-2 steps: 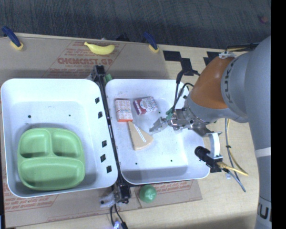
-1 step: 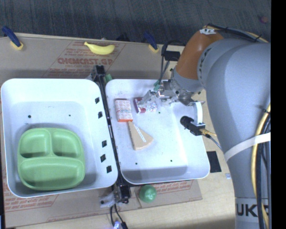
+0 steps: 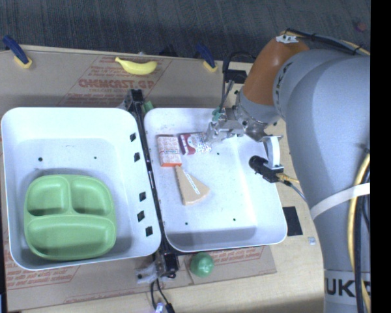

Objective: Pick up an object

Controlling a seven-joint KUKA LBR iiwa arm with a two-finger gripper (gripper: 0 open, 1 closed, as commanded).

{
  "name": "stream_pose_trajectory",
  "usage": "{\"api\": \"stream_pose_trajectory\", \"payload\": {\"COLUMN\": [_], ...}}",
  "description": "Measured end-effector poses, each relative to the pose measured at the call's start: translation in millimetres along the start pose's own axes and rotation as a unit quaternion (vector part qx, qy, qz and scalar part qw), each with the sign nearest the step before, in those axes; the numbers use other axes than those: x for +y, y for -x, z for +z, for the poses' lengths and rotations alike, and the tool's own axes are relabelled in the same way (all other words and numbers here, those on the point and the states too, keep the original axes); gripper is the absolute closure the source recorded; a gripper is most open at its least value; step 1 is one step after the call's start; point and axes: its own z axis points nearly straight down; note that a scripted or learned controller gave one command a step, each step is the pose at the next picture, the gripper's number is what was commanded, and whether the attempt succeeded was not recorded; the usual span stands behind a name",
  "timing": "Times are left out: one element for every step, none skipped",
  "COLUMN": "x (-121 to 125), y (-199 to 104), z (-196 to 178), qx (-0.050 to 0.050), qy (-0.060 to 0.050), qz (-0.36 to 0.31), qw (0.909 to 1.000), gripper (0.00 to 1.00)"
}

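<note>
Where cardboard (image 3: 85, 87) shows, print reads "CHEMCAST GP".

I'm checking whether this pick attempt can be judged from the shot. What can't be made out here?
- Gripper jaws, camera view: too small and cluttered to tell open or shut.
- Print on the snack packet: too small to read.
- Crinkled wrapper by the gripper: contact unclear.
- Arm: cut off by the bottom edge.

Grey arm (image 3: 326, 109) bends leftward, pincer (image 3: 215, 130) lowered.
</note>
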Motion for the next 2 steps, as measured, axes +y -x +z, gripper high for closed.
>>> {"api": "stream_pose_trajectory", "payload": {"x": [-1.1,-1.9], "y": [31.1,30.3], "z": [-125.4,-123.2], "qx": [0.000,0.001], "qy": [-0.003,-0.005], "qz": [0.003,0.003], "qw": [1.0000,1.0000], "gripper": [1.00,0.00]}}
